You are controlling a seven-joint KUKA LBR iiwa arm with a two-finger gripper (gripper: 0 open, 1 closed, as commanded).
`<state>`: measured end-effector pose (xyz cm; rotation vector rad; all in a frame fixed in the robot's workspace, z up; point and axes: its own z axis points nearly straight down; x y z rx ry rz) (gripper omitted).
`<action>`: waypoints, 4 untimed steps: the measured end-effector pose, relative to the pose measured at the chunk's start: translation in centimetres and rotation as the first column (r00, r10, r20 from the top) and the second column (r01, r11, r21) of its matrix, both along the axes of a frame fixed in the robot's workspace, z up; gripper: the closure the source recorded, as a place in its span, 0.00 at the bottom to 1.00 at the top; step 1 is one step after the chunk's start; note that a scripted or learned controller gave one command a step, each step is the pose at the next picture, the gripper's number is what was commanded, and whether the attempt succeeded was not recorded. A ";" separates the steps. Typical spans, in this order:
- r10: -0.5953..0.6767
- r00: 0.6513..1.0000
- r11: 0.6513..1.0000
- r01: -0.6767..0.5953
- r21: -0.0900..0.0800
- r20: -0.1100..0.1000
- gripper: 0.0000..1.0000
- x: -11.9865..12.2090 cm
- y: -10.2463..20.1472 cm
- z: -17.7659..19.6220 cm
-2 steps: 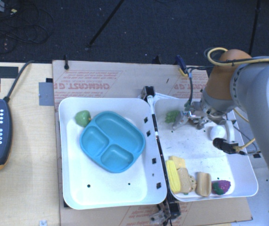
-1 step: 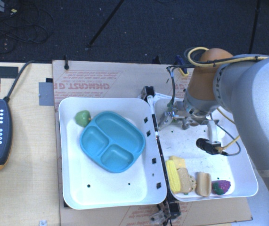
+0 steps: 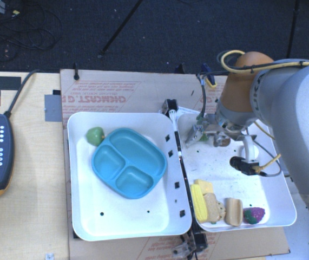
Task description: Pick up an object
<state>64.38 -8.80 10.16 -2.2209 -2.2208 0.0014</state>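
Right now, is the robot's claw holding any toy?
Gripper: low over the right bin, but whether it is open, closed or holding a toy cannot be told.

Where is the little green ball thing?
The green ball sits in the left bin, near its far left corner, touching the upper left edge of the blue divided plate.

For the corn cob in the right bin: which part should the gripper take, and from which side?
Probably the middle of the corn cob, from straight above, closing across its narrow width. It lies flat and lengthwise along the bin's left wall, with a tan piece tight against its right side, so finger room is tight on both flanks.
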 end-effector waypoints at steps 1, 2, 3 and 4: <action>0.000 1.000 1.000 0.000 0.001 -0.004 0.00 -0.1 0.3 -1.5; -0.001 1.000 1.000 0.001 -0.001 0.000 0.00 0.0 -2.2 -1.4; 0.001 1.000 1.000 -0.001 0.001 -0.002 0.00 0.0 -1.3 -1.4; 0.001 1.000 1.000 -0.001 0.001 -0.002 0.00 -0.1 -1.1 -1.4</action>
